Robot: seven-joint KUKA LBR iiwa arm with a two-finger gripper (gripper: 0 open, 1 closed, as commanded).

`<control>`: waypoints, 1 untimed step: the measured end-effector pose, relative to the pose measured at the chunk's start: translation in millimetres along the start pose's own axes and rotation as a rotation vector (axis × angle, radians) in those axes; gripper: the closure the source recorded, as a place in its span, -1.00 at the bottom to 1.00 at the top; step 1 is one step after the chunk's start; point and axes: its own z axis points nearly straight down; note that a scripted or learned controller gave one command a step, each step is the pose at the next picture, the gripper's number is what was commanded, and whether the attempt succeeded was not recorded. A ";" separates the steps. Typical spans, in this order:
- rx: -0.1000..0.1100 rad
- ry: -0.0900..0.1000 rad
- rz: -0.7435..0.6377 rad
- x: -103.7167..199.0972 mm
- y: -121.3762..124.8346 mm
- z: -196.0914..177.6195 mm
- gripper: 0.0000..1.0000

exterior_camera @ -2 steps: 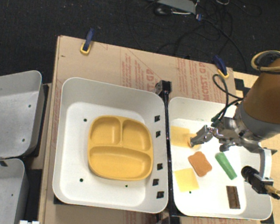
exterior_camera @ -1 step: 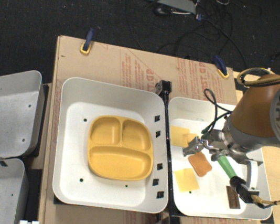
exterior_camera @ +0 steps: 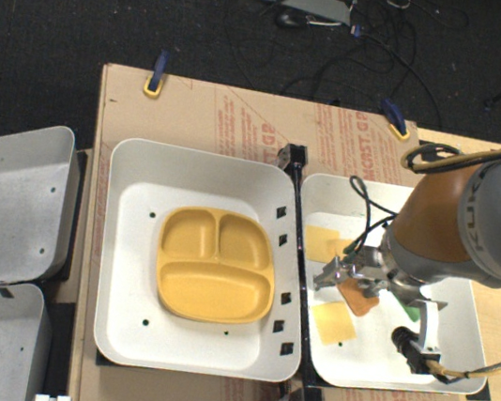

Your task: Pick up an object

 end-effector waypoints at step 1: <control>-0.003 -0.001 0.003 -0.7 1.1 -13.3 1.00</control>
